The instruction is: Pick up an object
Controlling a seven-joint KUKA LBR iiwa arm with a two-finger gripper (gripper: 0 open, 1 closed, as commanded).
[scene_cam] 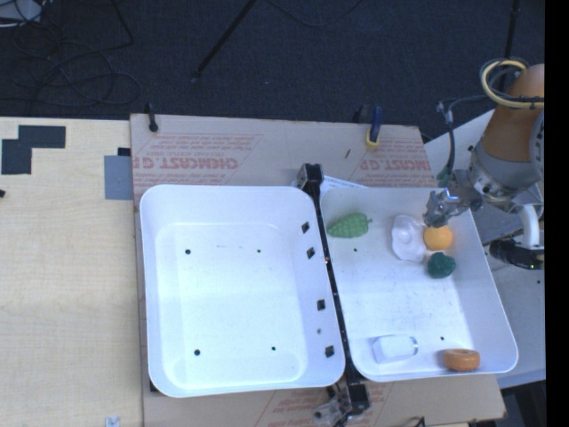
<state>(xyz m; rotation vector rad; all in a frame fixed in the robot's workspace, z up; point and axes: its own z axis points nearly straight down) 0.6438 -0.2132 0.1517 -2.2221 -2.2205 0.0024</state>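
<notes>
arm at the far right rim of the right bin, gripper just above an orange ball.

two white bins sit side by side: the left bin (231, 287), and the right bin (418, 310) holding the objects. the grey arm (511, 145) reaches in from the right; its gripper (439, 210) hangs touching or just over the orange ball (437, 237), and i cannot tell whether it grips it. a green leafy piece (349, 226) lies at the far left, a clear crumpled thing (407, 237) beside the ball, a white block (394, 347) and orange disc (460, 359) at the near edge, a dark green lump (441, 264) just below the ball.
</notes>
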